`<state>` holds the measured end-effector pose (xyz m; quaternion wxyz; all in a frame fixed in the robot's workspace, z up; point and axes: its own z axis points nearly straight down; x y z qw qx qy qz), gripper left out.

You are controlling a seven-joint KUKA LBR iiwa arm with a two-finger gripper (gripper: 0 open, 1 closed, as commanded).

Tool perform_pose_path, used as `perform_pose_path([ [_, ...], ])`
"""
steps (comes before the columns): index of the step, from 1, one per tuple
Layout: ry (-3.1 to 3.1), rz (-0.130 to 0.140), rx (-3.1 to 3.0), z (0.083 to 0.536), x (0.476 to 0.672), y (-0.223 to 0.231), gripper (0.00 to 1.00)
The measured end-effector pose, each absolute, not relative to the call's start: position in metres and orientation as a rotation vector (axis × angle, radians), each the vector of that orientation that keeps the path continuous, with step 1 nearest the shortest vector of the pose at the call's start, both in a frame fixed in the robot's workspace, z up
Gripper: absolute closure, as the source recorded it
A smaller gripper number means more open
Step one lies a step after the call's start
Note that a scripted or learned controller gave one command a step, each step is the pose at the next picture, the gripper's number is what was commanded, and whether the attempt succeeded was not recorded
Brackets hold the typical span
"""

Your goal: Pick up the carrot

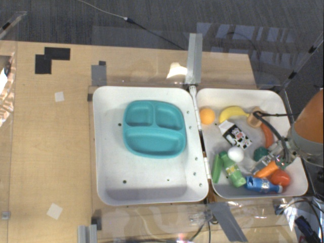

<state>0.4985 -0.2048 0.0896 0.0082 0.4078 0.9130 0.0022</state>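
Observation:
The carrot [265, 170] is a short orange piece lying near the front right of the right bin [292, 185], between a blue bottle [263, 187] and a red round item [281, 178]. My gripper [276, 159] hangs low over the carrot's upper right end, touching it or nearly so. The grey wrist and its orange band [310, 119] come in from the right edge. From above, the wrist and cables hide how the gripper stands at the carrot.
The right bin is crowded: an orange fruit [206, 116], banana [233, 113], patterned white box [236, 135], white egg [235, 155], green pieces [218, 167], a teal item [261, 153] and a long red-orange piece [267, 132]. A teal divided plate [154, 128] lies in the left bin [109, 186].

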Motion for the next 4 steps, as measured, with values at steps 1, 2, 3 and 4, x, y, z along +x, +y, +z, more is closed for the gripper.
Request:
perform_pose_path([
  [1, 2.637, 0.006, 1.678, 0.09, 0.492, -0.17, 0.0],
  [2, 2.431, 0.008, 1.965, 0.089, 0.491, -0.137, 0.0],
  [3, 2.534, 0.004, 1.835, 0.148, 0.566, -0.208, 0.0],
  [4, 2.674, 0.002, 1.638, 0.091, 0.488, -0.206, 0.0],
])
